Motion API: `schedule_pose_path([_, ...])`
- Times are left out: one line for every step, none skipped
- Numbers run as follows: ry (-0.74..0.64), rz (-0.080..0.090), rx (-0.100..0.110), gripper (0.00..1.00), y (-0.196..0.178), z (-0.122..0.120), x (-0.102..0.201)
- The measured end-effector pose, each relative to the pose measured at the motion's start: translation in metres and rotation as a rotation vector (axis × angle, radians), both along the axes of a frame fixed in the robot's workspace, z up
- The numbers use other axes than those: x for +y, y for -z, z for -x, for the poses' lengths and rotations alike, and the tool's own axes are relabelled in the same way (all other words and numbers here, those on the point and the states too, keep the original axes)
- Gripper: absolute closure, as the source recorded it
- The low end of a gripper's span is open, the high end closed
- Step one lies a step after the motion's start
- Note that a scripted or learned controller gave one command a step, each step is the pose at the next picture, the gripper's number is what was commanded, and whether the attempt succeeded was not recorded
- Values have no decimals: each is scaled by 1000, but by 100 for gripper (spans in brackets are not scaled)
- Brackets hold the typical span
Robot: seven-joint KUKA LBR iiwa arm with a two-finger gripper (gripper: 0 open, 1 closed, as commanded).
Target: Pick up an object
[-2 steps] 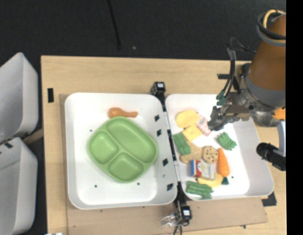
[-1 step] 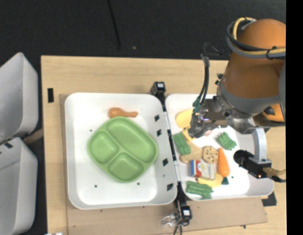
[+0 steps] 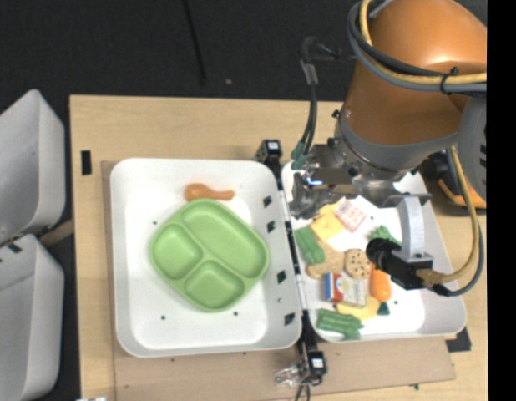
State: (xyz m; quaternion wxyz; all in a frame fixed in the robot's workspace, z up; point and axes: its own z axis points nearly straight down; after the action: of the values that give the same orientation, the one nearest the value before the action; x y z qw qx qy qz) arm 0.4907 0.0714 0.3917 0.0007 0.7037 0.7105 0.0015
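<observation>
The arm's orange band and grey wrist hang over the right bin (image 3: 433,316), hiding its far half. My gripper (image 3: 306,197) sits low at that bin's far left corner, beside the divider; its fingertips are lost in dark metal. Just below it lie a yellow wedge (image 3: 326,224), a green ridged piece (image 3: 309,246) and a small red-and-white packet (image 3: 351,215). Further toward the front are a tan cracker (image 3: 355,263), a tan piece (image 3: 321,268), a small printed box (image 3: 345,290), an orange carrot-like toy (image 3: 380,284) and a green pea pod (image 3: 339,323).
The left bin (image 3: 137,324) holds a green sectioned plate (image 3: 209,255) and an orange toy (image 3: 208,193) near its far wall. A black cylinder on a bracket (image 3: 397,266) reaches over the right bin. White padded shapes (image 3: 20,174) stand at the left of the bench.
</observation>
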Motion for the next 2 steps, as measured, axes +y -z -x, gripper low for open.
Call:
schedule_pose_path([6,3,4,100,-10,0,11])
schedule_pose_path([14,3,-6,100,-95,0,-48])
